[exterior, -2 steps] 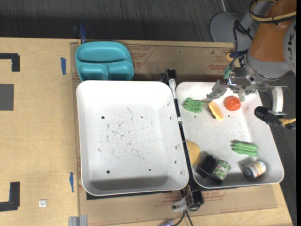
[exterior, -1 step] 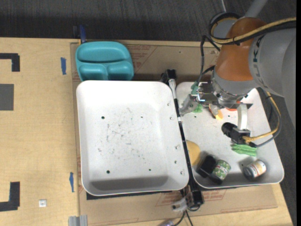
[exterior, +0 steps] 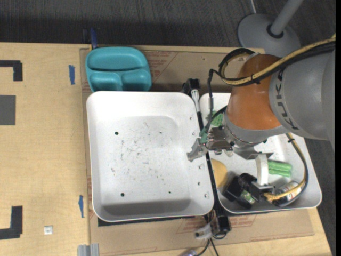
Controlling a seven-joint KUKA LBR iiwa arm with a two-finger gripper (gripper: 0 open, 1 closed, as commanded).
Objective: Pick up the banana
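Scanning from the left, we log a teal tray (exterior: 118, 68) at 12 o'clock of the left bin (exterior: 106, 103). The gripper (exterior: 198, 149) sits over the rims where the bins meet; apart or together, we cannot tell. The banana (exterior: 218, 170), a yellow patch partly under the arm, lies in the right bin (exterior: 311, 196) at 5 o'clock of the gripper. A green item (exterior: 281, 168) is at 3 o'clock of it. Risk: a descent from here likely strikes the rim or misses, the gripper being offset toward 11 o'clock.
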